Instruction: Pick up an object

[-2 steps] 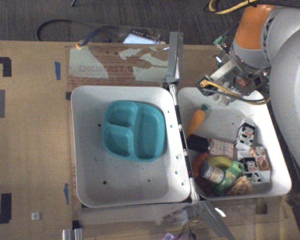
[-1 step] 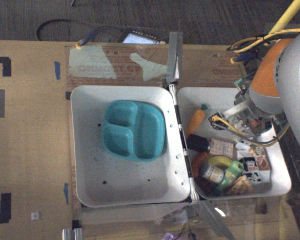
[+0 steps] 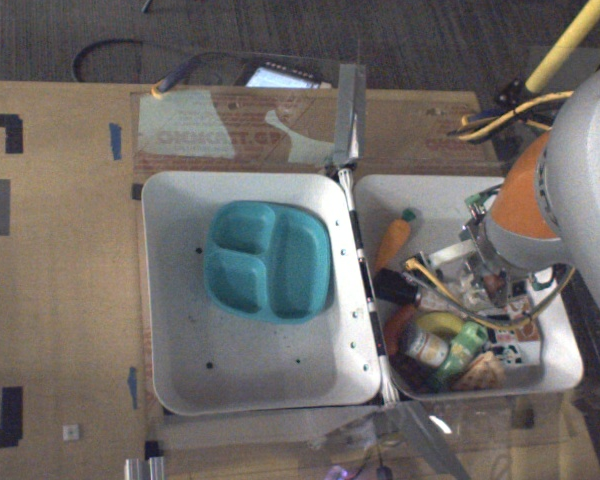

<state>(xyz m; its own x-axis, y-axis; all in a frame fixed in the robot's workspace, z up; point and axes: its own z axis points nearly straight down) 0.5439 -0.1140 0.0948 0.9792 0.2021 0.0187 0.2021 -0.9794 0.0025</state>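
The right bin [image 3: 560, 363] holds a heap of small things. An orange carrot [image 3: 392, 240] with a green tip lies by its left wall. Nearer the front are a yellow piece [image 3: 440, 322], a small can [image 3: 424, 346], a green item [image 3: 466, 342], a red item [image 3: 398, 322] and a tan piece [image 3: 480, 371]. My gripper [image 3: 477, 283] hangs low in the middle of this bin, below the orange wrist band [image 3: 525, 203], just above and behind the yellow piece. The wrist and cables hide what lies under it.
The left bin [image 3: 170, 298] holds a teal divided plate [image 3: 270, 260] toward its back. A ridge [image 3: 358, 268] separates the two bins. Cardboard [image 3: 60, 268] covers the bench to the left and behind.
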